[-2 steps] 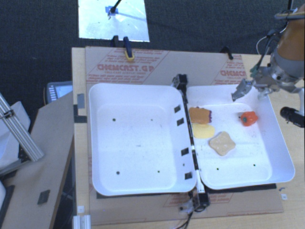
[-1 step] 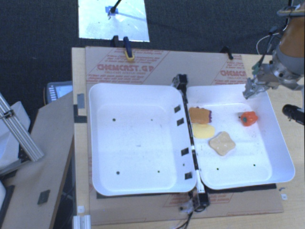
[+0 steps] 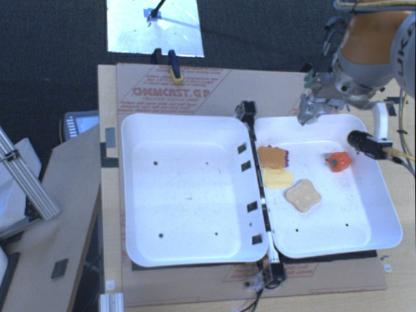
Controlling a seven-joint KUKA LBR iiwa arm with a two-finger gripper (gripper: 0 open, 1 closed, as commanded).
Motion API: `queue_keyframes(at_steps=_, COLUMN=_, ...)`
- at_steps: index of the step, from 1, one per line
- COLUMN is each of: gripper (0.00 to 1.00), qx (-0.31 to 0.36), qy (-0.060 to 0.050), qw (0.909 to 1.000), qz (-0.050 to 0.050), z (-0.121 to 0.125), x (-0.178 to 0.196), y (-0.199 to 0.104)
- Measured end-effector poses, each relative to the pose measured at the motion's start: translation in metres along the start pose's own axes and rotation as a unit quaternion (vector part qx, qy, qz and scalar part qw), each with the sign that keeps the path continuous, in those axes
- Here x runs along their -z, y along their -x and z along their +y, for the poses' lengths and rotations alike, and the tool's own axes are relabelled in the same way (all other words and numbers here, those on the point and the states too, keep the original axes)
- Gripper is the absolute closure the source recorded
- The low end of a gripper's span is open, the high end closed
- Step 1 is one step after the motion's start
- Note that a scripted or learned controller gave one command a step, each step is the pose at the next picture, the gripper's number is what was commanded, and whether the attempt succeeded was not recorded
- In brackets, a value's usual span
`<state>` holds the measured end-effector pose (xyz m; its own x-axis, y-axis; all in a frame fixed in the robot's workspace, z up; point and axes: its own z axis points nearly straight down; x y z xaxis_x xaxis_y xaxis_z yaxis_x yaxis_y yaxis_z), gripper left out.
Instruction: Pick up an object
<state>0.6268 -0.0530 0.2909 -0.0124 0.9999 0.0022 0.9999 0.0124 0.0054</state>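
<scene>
I am hovering the claw (image 3: 311, 114) over the right bin's (image 3: 383, 229) far rim, nothing between its fingers; I cannot tell their spread. Next I am aiming down at the tomato (image 3: 337, 162), lying nearest, or the toast (image 3: 303, 195).

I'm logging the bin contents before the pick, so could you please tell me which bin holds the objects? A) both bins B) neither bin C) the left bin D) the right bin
D: the orange block, yellow piece, tan toast-shaped piece and small red-orange object all lie in the right bin.
</scene>
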Motion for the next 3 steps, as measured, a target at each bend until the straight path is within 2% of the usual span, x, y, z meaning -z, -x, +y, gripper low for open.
queue_keyframes(at_steps=1, gripper=1.0, qx=0.0, qy=-0.003, qw=1.0, qz=0.001, z=-0.066, x=-0.001, y=-0.082)
queue_keyframes(at_steps=2, gripper=1.0, qx=-0.001, qy=-0.002, qw=1.0, qz=0.0, z=-0.063, x=0.0, y=-0.153)
queue_keyframes(at_steps=3, gripper=1.0, qx=-0.002, qy=-0.003, qw=1.0, qz=0.0, z=-0.109, x=0.013, y=-0.176)
